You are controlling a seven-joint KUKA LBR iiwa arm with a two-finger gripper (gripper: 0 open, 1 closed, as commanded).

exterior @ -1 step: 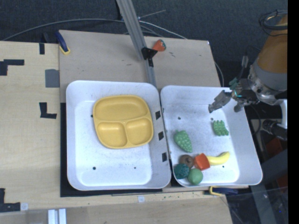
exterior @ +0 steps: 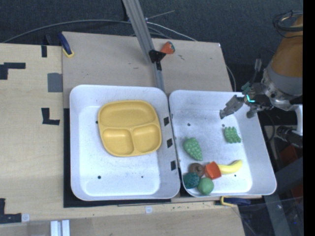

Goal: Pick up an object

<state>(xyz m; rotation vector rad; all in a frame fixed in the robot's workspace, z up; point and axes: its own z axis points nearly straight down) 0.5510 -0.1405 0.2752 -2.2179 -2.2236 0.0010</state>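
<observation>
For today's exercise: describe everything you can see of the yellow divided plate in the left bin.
The yellow divided plate is a rounded-square dish that looks like matte plastic, with one long compartment across the far side and two smaller ones nearer the camera. It lies flat and upright on the floor of the left bin, toward the bin's far side, turned slightly. Nothing rests in it or touches it.

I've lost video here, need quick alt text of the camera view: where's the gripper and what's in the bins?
The gripper hovers over the right bin's far right side, above a small green bumpy toy, with nothing seen between its fingers. Toward that bin's near edge lie green grapes, a banana and several small toys; the left bin holds a yellow divided plate.
</observation>
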